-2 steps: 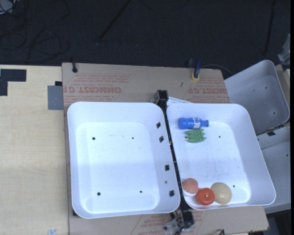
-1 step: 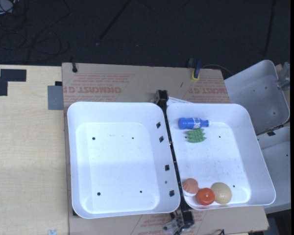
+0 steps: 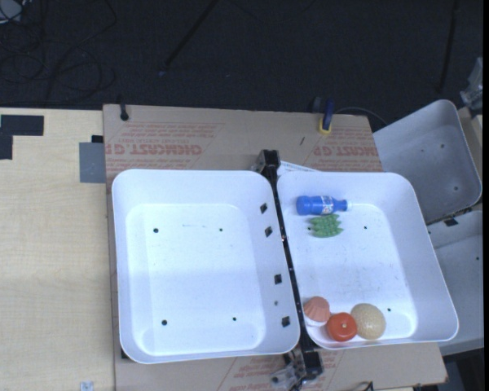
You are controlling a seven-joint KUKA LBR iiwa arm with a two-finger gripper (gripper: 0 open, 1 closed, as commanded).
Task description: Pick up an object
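Note:
The right bin holds several small objects. A blue bottle with a white cap lies on its side near the far wall. Just in front of it rests a small green leafy item. In the near corner three things sit close together: a peach shell-like piece, a red round fruit and a beige ball.
The left bin stands beside the right one, joined by a black divider strip. Both rest on brown cardboard. A grey metal plate lies at the right, and a blue-and-yellow clamp stands at the back.

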